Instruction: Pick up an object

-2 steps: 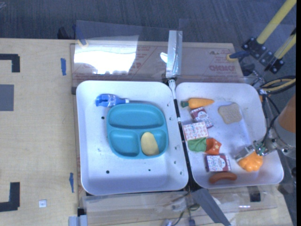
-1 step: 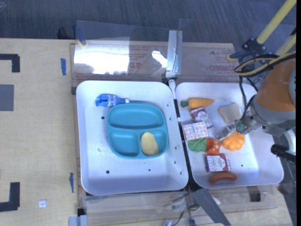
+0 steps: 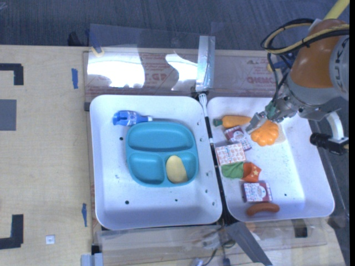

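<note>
Camera view places the nearest candidate, an orange pepper-shaped toy (image 3: 265, 133), in the upper part of the right bin (image 3: 310, 193), just at 7 o'clock of the gripper (image 3: 265, 117). You cannot tell from this view whether the gripper is wide, narrow or holding anything, as its tip is small and blurred against the toy.

Judge the toy as light, hollow plastic: stiff, smooth and somewhat slippery, not fragile. It is squat and lobed, with no clear long axis, so its pointing direction cannot be determined. Take hold across its widest lobes, near mid-height, to prevent it from squirting out.

At 10 o'clock of the toy lies a carrot (image 3: 235, 120), long axis running 3 to 9 o'clock. At 8 o'clock are small printed cartons (image 3: 229, 153). Further, at 6 o'clock, lies a sausage (image 3: 262, 208). The left bin (image 3: 105, 165) bears a blue divided tray (image 3: 145, 165) with a yellow item (image 3: 176, 169) in one compartment.
</note>
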Controlling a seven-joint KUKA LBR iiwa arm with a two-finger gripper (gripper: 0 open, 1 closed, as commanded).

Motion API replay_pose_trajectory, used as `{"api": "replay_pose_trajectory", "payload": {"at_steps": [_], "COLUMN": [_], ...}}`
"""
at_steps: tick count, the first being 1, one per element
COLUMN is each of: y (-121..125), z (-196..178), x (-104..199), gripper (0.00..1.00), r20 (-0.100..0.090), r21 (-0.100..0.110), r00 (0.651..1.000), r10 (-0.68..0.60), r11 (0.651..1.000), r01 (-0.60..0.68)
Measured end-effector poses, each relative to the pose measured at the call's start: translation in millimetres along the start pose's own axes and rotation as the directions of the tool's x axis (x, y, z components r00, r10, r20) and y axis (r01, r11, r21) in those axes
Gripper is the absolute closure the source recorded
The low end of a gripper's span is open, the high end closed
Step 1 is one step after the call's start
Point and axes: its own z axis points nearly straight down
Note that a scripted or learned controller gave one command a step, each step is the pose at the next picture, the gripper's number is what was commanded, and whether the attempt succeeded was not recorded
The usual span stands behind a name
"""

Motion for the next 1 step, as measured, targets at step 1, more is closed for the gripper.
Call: {"api": "replay_pose_trajectory", "payload": {"at_steps": [1], "y": [9.3], "z": [-66.9], "x": [85.1], "gripper": [1.00], "r20": [-0.002], "r21": [0.006], "r00": [0.991], "r10": [0.135], "r11": [0.991], "r01": [-0.135]}}
